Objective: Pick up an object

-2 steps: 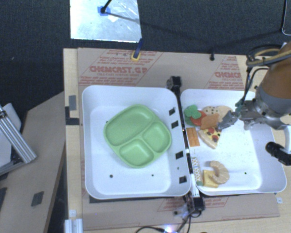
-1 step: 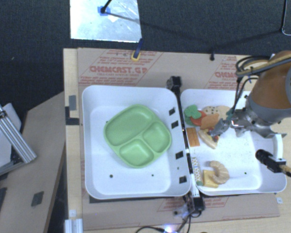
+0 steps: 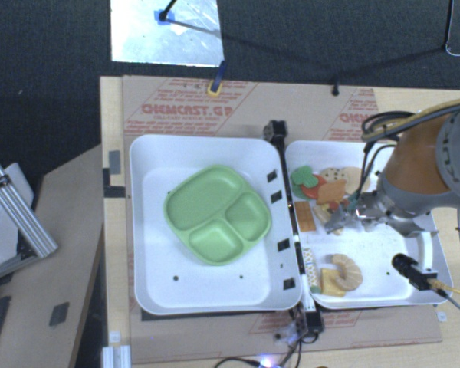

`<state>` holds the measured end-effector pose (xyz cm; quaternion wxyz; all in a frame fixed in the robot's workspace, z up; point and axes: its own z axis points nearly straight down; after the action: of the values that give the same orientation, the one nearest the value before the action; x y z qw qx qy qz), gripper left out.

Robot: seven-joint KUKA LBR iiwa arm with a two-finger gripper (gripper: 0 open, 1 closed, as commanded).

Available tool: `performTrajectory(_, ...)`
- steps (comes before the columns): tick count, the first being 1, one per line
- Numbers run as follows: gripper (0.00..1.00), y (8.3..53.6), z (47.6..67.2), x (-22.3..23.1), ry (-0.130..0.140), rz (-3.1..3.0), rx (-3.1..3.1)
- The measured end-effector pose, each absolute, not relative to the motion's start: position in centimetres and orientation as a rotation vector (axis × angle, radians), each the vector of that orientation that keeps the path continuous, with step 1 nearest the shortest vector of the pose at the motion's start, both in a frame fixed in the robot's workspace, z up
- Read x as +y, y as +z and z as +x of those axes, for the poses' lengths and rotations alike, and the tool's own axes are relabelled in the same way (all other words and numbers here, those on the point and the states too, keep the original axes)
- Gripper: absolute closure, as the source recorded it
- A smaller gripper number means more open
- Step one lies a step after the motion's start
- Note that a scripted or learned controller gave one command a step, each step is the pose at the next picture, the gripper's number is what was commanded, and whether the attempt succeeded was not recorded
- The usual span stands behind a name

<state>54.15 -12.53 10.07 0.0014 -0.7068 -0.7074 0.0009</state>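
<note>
Gripper (image 3: 339,219) low among right-bin toys (image 3: 322,188)

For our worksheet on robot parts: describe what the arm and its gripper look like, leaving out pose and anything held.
The arm is a thick, rounded grey body with a broad orange band above the wrist. Dark cables loop along its upper side. The gripper is a small metallic grey piece at the arm's tip, over the right bin.

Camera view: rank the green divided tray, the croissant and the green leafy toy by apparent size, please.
1. green divided tray, by far the largest.
2. croissant.
3. green leafy toy.
The last two look close in size, so their order is unsure.
</note>
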Motion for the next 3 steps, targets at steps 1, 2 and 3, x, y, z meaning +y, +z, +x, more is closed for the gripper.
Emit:
performTrajectory(1, 0.00, 8.4, 54.2, -12.5, 0.000, -2.220, -2.223)
performTrajectory(2, 1.00, 9.5, 54.2, -12.5, -0.002, -2.221, -2.223)
performTrajectory(3, 1.00, 13.8, 54.6, -12.9, -0.003, -2.220, -2.228)
